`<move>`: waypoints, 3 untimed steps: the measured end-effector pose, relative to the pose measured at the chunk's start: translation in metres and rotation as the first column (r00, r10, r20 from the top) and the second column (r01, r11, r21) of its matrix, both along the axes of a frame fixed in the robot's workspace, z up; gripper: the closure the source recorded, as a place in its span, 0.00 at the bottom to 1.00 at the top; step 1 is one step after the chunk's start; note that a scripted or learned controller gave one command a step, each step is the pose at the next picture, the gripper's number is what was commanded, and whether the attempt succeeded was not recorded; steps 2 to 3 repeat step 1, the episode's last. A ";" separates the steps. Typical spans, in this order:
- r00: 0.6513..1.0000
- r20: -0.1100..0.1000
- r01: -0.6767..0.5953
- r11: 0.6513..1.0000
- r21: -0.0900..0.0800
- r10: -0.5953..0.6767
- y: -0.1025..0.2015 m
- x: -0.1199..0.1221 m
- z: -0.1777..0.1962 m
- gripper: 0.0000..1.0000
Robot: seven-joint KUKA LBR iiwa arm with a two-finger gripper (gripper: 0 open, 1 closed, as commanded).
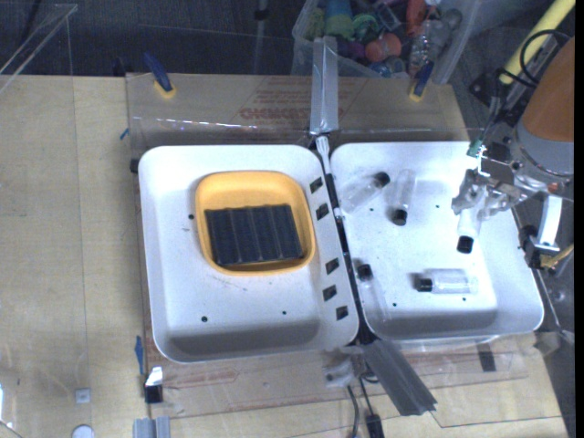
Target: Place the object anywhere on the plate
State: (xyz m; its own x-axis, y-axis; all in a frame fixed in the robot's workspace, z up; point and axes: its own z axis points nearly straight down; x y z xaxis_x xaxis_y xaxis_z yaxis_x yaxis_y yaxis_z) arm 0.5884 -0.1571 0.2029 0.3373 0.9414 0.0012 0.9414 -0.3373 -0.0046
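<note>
**Pincer over the right bin, plate in the left bin**

We see two white bins side by side on the table. In the left bin (173, 318) a yellow plate (253, 187) lies a little toward the far edge, and on the plate rests a dark ribbed rectangular piece (254, 234), which covers most of its middle.

In the right bin (511, 313) there are several small clear vials with black caps. One vial (368, 188) lies near the far left corner of this bin, tilted. A second one (401, 197) lies just beside it, toward the middle, with its black cap pointing to the near edge. A third vial (444, 283) lies on its side close to the near edge, its cap to the left. A small black piece (363, 270) sits at the left wall of the bin, next to the divider.

The arm comes in from the right side, and the pincer (481, 199) hangs over the right part of the right bin. Below it we see one more clear vial (465, 231) with a black cap at its lower end (it stands almost upright). We cannot tell whether the pincer is spread or pressed together, and we cannot tell whether this vial is between its tips or only beside them.

Behind the bins, at the far edge of the table, stands a clear box (383, 16) with colourful toys.
</note>
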 end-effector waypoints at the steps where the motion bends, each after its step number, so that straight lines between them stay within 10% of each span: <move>1: 1.000 0.000 0.000 1.000 0.000 0.000 0.000 0.000 0.000 0.00; 3: 1.000 0.000 0.000 1.000 0.000 0.000 0.000 0.000 0.000 0.00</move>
